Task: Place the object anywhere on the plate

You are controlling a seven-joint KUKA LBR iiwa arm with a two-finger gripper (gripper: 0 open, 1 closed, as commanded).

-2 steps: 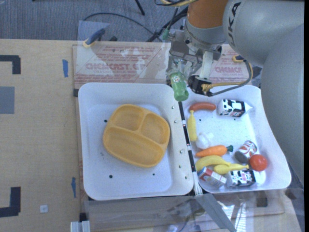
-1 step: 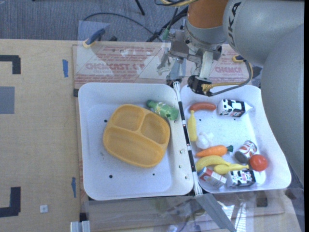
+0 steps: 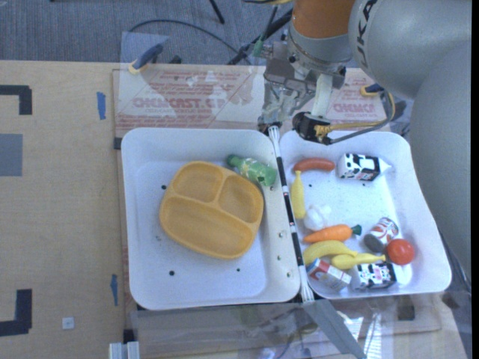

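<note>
While the arm (image 3: 389, 28) reaches in from the upper right, its gripper (image 3: 278, 114) hangs above the far end of the ridge where the two bins meet; whether the jaws are apart or together cannot be told. A yellow divided plate (image 3: 212, 209) lies mid-left bin (image 3: 142, 275), with bare white floor along its left and near sides. A green toy vegetable (image 3: 253, 170) touches the plate's upper right rim. Crowding the right bin (image 3: 426, 200) are a sausage (image 3: 314, 165), carrot (image 3: 330, 234), bananas (image 3: 337, 255), tomato (image 3: 401, 251), cans (image 3: 380, 232) and cow-patterned cartons (image 3: 361, 167).
</note>
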